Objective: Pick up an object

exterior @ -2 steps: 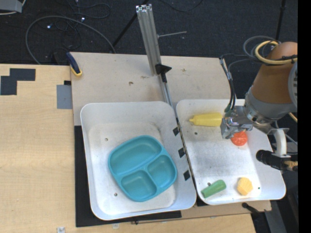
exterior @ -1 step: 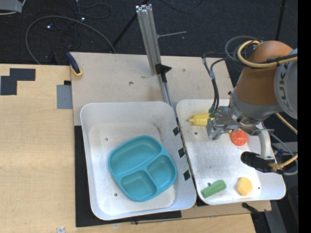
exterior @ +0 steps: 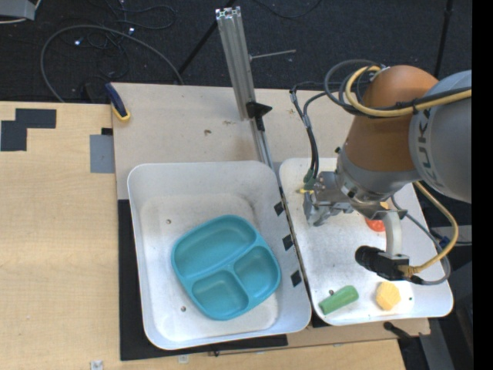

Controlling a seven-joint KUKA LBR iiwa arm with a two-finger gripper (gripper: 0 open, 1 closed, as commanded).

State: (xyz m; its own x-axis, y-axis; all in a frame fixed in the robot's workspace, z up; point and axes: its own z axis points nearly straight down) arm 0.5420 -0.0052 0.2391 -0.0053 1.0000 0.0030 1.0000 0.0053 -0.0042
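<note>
My gripper (exterior: 319,209) hangs low over the upper left part of the right bin (exterior: 339,241), below the orange wrist band. A green cylinder-like object (exterior: 338,299) lies near the bin's front edge. To its right sits a yellow block (exterior: 389,295). A small red-orange object (exterior: 375,223) peeks out from behind the arm, just right of the gripper. I see nothing held in the gripper. The arm hides part of the bin's back.
The left bin (exterior: 154,206) holds a blue divided plate (exterior: 225,265). A black piece on a yellow cable (exterior: 381,262) hangs from the arm over the right bin. An upright aluminium post (exterior: 237,64) stands behind the bins.
</note>
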